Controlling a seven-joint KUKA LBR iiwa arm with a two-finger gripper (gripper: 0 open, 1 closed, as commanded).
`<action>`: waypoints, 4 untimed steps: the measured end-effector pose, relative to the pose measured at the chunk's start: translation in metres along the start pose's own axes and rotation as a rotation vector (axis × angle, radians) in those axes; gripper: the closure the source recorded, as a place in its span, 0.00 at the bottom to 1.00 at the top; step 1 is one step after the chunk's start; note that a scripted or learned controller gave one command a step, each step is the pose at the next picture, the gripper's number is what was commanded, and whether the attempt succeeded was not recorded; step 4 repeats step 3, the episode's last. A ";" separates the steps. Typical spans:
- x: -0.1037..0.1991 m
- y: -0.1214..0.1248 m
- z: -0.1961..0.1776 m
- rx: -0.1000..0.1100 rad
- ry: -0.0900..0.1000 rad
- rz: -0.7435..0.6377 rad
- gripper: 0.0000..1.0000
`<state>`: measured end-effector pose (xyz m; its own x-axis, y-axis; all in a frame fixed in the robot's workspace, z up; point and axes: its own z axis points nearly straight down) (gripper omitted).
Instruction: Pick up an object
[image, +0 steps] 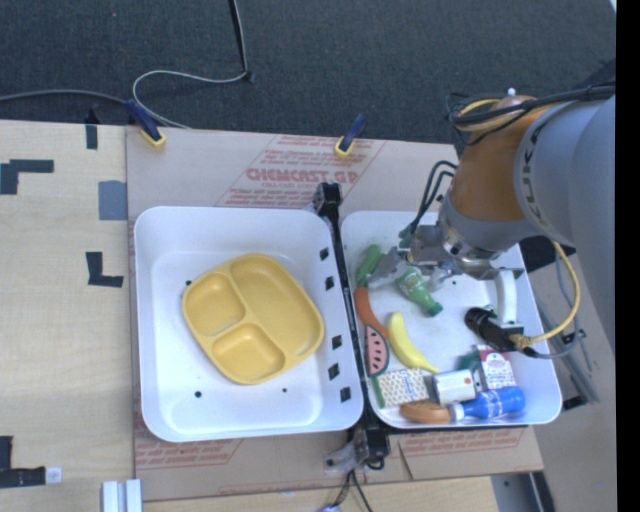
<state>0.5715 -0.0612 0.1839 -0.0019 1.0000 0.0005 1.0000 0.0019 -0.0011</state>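
Scene: two white bins sit side by side on the tabletop (70, 300); the left bin (160, 400) carries a yellow divided plate (252, 316), the right bin (545, 390) carries a jumble of small toy foods.
End effector: the end effector (425, 262) is low over the upper left part of the right bin, under the grey arm with its orange band; whether it is released or clenched I cannot tell, since the wrist covers it.
Nearest thing: a green bottle (420, 291) lies tilted just below the end effector, touching it or close to it; nothing proves it is gripped.
Other candidates: a green pepper-like piece (371, 262) just left of it, a banana (406, 341) mid-bin, a watermelon slice (375, 351) and a carrot (364, 305) by the left wall, a blue bottle (495, 405) along the near edge.
Handling, judged: the green bottle looks like light, stiff, smooth plastic, so it may roll or slide out of a pinch.
Where to hold: across the bottle's body at mid-length, jaws square to its long axis, away from the narrow cap.
Risk: neighbours lie close, so a closing pinch could nudge the pepper-like piece instead.
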 end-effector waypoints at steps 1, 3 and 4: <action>-0.039 -0.032 0.098 -0.001 -0.001 0.002 0.00; 0.013 -0.074 -0.055 -0.001 -0.001 0.000 1.00; 0.013 -0.074 -0.055 -0.001 -0.001 0.000 1.00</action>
